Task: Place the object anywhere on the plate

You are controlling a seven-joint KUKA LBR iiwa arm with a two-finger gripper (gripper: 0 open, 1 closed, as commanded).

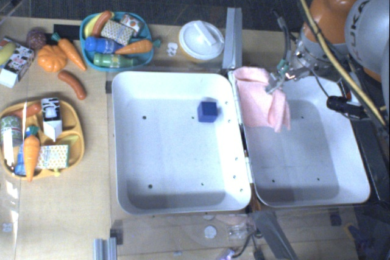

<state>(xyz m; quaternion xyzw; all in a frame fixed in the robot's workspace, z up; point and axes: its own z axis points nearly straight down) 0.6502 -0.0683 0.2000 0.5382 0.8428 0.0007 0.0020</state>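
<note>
Pincer (272,86) pinches pink cloth (262,103); blue cube (208,111) sits in left bin (152,192).

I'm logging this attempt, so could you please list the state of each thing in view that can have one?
gripper: shut on pink cloth, at the right bin's upper-left corner.
pink cloth: lifted at one edge, draped over the wall between the bins.
blue cube: resting free in the left bin.
left bin: holds the cube.
right bin: holds part of the cloth.
white lidded container: closed, behind the bins.
</note>
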